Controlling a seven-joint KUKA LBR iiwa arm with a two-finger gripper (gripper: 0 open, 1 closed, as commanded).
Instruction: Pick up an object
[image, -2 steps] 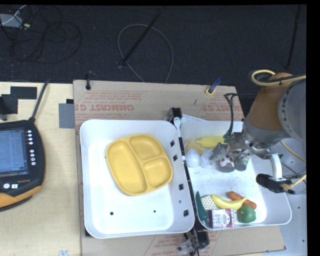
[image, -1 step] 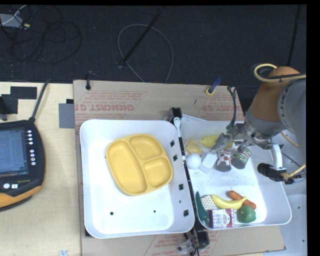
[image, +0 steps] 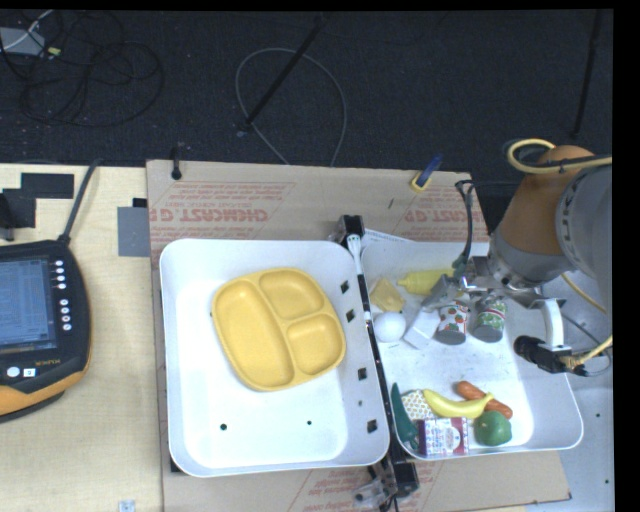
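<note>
While the gripper (image: 462, 300) hangs low in the right bin (image: 570, 425), I cannot tell its jaws' state; smooth curved banana (image: 452, 404), round green fruit (image: 491, 428), glossy carton (image: 443, 437) crowd nearby.

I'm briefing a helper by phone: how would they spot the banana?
Look at the right-hand white bin, the crowded one. Near its front edge lies a cluster of toy food; the banana is the curved yellow piece there, above a small carton and left of a round green fruit.
</note>
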